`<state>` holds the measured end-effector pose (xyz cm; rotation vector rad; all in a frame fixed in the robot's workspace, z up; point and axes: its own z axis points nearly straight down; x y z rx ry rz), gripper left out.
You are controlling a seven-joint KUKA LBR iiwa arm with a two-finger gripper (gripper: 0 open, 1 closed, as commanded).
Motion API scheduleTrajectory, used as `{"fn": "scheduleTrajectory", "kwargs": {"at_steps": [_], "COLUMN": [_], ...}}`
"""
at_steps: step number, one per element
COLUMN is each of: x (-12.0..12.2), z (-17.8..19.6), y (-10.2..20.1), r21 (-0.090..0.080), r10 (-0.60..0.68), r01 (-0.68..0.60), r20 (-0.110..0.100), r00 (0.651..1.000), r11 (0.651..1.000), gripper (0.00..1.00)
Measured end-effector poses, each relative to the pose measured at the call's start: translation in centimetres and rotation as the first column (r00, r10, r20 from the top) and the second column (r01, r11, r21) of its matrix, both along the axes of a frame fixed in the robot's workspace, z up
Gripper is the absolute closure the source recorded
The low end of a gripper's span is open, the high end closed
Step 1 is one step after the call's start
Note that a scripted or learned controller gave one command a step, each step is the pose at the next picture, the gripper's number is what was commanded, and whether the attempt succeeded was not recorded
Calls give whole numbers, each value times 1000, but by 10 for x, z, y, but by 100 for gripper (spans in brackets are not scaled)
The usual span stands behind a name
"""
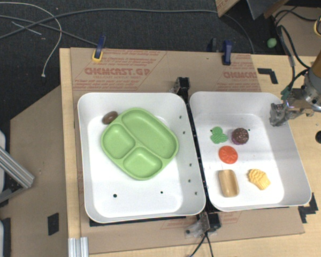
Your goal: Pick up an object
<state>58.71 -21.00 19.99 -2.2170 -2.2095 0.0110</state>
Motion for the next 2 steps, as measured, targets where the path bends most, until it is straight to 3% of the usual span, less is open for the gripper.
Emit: {"fn": "scheduleTrajectory", "kwargs": {"at_steps": [1,2], "x": [2,-5], "z": [8,-47], "y": [1,-5], "r21": [-3,-2], "r10": [4,3], "r01": [-4,-3], "r20": [13,10], "r00": [1000,1000], "r11": [1000,1000], "gripper": [0,0]}}
